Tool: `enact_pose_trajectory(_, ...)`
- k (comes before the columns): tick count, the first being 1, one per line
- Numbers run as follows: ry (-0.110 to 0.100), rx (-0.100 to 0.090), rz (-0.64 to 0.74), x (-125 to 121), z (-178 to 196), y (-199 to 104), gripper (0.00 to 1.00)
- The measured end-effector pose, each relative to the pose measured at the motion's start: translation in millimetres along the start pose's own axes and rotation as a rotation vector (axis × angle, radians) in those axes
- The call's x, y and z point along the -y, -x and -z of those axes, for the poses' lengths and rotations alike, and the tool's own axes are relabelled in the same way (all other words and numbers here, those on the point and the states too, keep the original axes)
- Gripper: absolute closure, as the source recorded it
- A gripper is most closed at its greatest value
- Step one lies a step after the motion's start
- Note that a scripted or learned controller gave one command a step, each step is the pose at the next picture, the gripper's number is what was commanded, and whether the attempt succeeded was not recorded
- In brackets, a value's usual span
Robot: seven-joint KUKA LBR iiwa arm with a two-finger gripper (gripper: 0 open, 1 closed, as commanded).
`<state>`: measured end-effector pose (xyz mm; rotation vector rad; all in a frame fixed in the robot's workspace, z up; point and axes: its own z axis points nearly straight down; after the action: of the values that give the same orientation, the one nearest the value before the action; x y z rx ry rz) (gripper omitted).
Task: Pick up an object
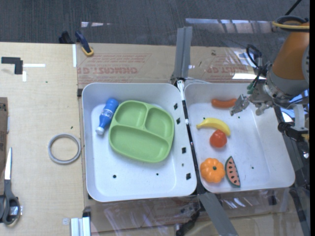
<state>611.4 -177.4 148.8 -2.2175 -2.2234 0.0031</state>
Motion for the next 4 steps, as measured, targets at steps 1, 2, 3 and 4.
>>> enact_pose_trajectory(1,-0.001,0.000,-0.001,-10,-58,-46,0.00)
enact_pose_trajectory(2,0.001,0.000,-0.005,47,-58,-47,0.00)
enact_pose_trajectory(3,0.000,-0.001,-0.005,96,-58,-78,0.00)
enact_pose_trajectory(4,-0.001,-0.001,-0.008,95,-49,-77,1.00)
